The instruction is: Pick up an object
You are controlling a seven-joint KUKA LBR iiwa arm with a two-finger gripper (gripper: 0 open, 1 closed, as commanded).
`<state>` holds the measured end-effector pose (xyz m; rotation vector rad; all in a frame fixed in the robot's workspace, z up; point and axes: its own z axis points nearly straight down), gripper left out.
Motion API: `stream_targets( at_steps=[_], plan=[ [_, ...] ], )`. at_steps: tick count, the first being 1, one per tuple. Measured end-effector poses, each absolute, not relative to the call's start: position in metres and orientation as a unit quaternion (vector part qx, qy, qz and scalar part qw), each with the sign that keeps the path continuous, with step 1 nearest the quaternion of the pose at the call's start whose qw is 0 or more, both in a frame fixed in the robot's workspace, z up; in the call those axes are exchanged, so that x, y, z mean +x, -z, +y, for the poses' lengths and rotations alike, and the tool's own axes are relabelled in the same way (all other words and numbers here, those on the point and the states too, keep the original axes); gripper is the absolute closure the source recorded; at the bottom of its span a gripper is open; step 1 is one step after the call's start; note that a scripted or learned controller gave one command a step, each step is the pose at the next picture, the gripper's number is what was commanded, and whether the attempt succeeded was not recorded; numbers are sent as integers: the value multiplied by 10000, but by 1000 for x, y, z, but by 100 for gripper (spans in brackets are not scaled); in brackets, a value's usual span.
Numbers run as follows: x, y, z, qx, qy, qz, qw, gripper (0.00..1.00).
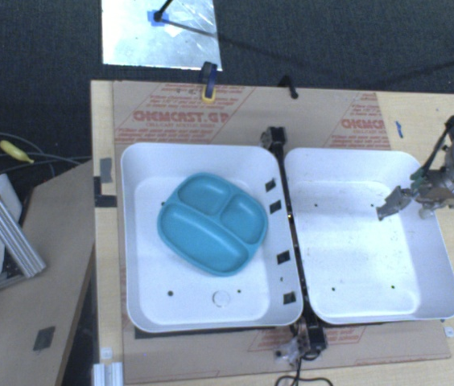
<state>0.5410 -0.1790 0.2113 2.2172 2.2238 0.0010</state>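
Reaching from the right, claw (388, 206) hovers over right bin (356, 296).

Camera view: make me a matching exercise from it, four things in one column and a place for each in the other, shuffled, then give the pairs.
Things:
1. blue divided plate
2. gripper
3. yellow clamp
4. reflective sheet

Places:
A. on the dark floor beyond the bench
B. over the right bin, near its right side
C. in the left bin
D. at the far edge of the cardboard

Pairs: 1-C, 2-B, 3-D, 4-A
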Motion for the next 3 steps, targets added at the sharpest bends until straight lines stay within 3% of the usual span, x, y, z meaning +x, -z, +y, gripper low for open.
stream_targets(
  at_steps=[1,2,3],
  plan=[
    [547,-183,-55,7016,-21,7126,-22,0],
    [584,-185,21,7027,-23,7115,13,0],
    [639,-348,30,7045,-90,7096,84,0]
  ],
)
